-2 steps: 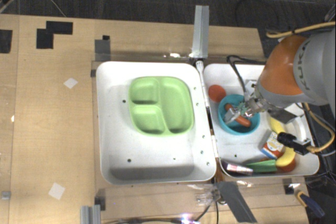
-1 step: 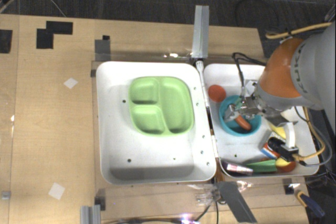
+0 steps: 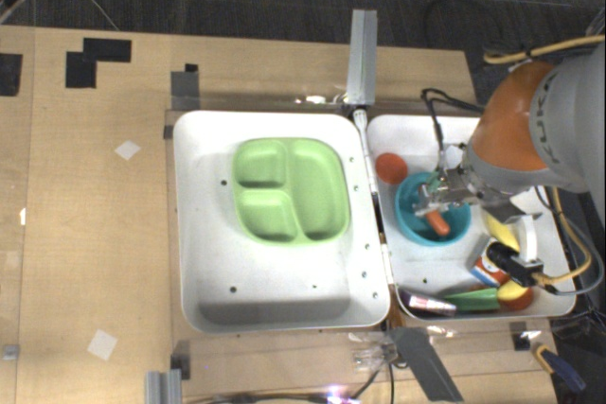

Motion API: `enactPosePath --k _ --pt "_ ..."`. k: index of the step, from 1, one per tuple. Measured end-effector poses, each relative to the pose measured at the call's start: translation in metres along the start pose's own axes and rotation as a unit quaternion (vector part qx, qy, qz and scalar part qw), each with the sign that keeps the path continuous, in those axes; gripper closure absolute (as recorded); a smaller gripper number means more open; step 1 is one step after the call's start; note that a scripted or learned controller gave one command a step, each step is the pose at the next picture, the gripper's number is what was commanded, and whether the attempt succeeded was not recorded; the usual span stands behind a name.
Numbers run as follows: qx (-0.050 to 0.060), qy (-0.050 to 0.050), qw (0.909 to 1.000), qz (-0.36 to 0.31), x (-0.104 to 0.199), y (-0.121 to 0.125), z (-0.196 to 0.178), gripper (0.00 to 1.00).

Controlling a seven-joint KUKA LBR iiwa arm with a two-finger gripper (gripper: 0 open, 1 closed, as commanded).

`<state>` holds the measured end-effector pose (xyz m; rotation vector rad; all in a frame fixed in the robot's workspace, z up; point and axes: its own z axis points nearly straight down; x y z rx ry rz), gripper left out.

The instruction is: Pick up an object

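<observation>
A light green three-compartment plastic tray (image 3: 289,189) is lying in the left white bin (image 3: 204,232), well left of the teal round bowl (image 3: 417,218) sitting in the right white bin (image 3: 398,135). A small orange-red ball (image 3: 391,167) is resting just beside the bowl's upper left. The gripper (image 3: 437,196) is hanging over the bowl, above a small orange piece (image 3: 437,223) inside; how far it is parted, I cannot tell. A green marker-like stick (image 3: 472,298) is lying below the bowl.

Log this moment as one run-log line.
gripper: over blue bowl, right bin | orange piece: in bowl | green tray: left bin
</observation>
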<state>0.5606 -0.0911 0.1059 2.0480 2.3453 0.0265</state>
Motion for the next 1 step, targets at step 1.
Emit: enactPosePath --k 1 --pt "0.007 0.004 1.0 0.0 0.0261 0.0246 -0.1213 1.0"
